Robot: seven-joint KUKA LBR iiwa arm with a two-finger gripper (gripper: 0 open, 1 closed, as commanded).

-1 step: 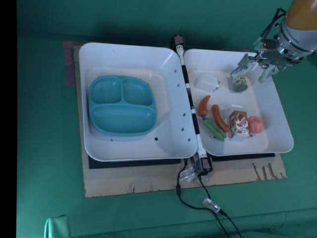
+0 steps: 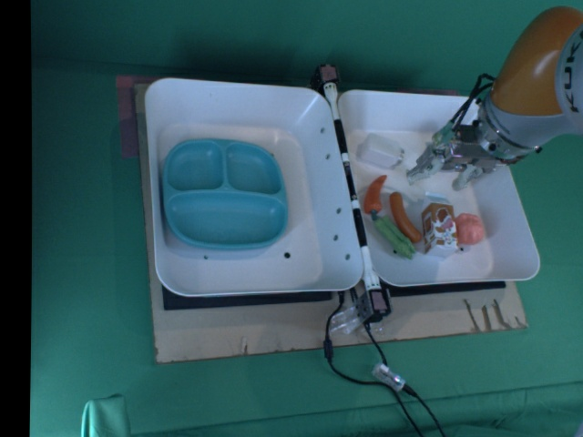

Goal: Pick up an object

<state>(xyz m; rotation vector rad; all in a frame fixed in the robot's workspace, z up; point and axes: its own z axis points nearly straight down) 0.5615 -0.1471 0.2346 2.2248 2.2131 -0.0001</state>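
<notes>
The right bin [image 2: 510, 244] holds several small items: a white block [image 2: 381, 150], a red chili pepper [image 2: 374, 194], an orange sausage-like piece [image 2: 404, 217], a green pod [image 2: 393, 237], a small brown-and-white carton [image 2: 439, 228] and a pink lump [image 2: 470, 228]. My gripper [image 2: 444, 173] hovers over the back of this bin, just above the carton and right of the white block. It is open, its fingers spread apart with nothing between them.
The left bin [image 2: 310, 116] carries a teal divided plate [image 2: 224, 192]. A striped rod [image 2: 351, 198] runs between the two bins. Cables [image 2: 383, 371] trail over the green cloth in front of the cardboard base.
</notes>
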